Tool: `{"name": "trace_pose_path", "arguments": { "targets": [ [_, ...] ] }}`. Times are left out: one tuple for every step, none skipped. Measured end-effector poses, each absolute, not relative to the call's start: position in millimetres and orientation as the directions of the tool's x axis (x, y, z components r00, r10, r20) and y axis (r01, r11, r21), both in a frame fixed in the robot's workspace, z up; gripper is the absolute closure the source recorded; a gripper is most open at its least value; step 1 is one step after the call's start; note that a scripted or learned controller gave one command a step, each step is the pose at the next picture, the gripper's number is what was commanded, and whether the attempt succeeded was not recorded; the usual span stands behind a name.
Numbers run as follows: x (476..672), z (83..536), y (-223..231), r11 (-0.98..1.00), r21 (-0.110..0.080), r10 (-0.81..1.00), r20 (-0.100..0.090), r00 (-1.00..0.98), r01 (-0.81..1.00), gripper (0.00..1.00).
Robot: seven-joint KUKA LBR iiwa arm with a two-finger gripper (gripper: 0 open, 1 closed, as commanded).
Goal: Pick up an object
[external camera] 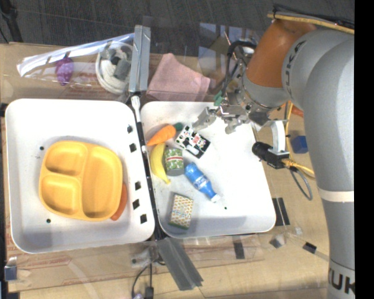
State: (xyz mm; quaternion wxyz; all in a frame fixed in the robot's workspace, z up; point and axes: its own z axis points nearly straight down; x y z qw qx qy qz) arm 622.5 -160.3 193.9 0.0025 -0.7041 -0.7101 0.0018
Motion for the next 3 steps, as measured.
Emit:
{"name": "trace_pose_path", "arguments": {
  "targets": [
    [586.2, 110, -121, 0.088, -0.001, 0.996, 0.001, -0.088, 0.996, 0.00],
    [520.4, 91, -144, 0.171, -0.004, 0.985, 0.002, -0.171, 0.985, 0.00],
    [522.0, 101, -144, 0.176, -0.003, 0.984, 0.001, -0.176, 0.984, 1.00]
  ]
}}
